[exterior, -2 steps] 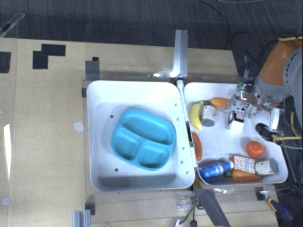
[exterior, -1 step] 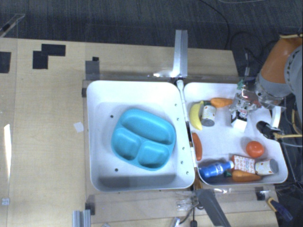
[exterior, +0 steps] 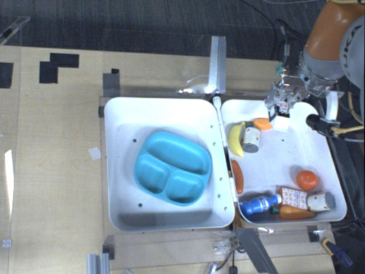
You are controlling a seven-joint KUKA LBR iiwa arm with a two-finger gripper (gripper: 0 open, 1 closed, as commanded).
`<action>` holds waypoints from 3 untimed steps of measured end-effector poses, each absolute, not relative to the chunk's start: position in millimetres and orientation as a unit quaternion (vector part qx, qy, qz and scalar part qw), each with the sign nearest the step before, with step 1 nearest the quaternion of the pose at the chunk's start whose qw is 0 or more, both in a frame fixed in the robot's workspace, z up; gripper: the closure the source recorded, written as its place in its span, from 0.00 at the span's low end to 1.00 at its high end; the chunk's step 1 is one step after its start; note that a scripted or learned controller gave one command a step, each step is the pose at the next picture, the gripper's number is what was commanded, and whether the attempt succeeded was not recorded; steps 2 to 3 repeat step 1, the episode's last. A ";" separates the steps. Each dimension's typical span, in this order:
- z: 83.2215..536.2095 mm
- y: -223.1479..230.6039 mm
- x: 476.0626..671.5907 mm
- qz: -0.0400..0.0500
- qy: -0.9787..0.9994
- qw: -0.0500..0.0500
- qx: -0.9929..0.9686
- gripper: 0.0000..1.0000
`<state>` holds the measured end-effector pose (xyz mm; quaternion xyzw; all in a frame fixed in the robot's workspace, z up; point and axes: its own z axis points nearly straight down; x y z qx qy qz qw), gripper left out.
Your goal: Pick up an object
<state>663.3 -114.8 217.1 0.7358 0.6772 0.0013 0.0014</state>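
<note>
The gripper (exterior: pixel 281 103) hangs over the far edge of the right bin (exterior: pixel 268 170), just beyond the banana (exterior: pixel 235 140) and to its right; whether it is open or closed cannot be told from this slanted view, and nothing is seen held in it. It looks poised above the small orange piece (exterior: pixel 262 124) and the white block (exterior: pixel 280 124) beside it, which sit just right of the banana's far end, so one of these is probably the thing to be picked.

The goods are gathered in one bin, likely so the arm can draw from a single pile. Next to the banana, touching its right side, lies one small can (exterior: pixel 250 140). Just nearer than the banana, along the dividing wall, lies one red sausage-shaped piece (exterior: pixel 238 177). Well nearer and to the right are one blue bottle (exterior: pixel 259 205), one carrot (exterior: pixel 295 212), one patterned box (exterior: pixel 293 197), one small jar (exterior: pixel 320 201) and one orange ball (exterior: pixel 308 179) (all crowded into the near corner, which may hinder a clean grasp).

Left of the banana, across the wall, the left bin (exterior: pixel 120 210) holds one blue divided tray (exterior: pixel 172 167), with three compartments
</note>
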 end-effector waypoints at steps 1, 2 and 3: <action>276.4 -106.4 670.3 0.001 0.707 0.002 0.707 1.00; 276.4 -106.4 670.3 0.001 0.707 0.002 0.707 1.00; 276.4 -106.4 670.3 0.001 0.707 0.002 0.707 1.00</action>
